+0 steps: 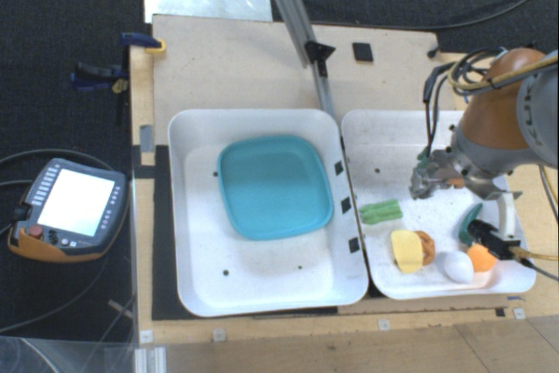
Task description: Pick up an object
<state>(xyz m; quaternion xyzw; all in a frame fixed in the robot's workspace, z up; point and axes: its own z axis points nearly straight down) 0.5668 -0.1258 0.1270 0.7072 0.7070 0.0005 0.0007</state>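
So we've got the arm [502,122] coming in from the right, bent down over the right bin [376,131], with the hand [425,182] low near the bin's middle. We can't tell how it's set from this angle, and we see nothing in it. Just below-left of it lies a green block [381,211], long axis roughly left-right, tilted slightly. Near the front wall sit a yellow piece [405,250], an orange-brown thing [426,246], a white egg [457,266], an orange ball [482,259] and a teal tool [472,221]. A teal plate [273,186] lies flat in the left bin [196,214].
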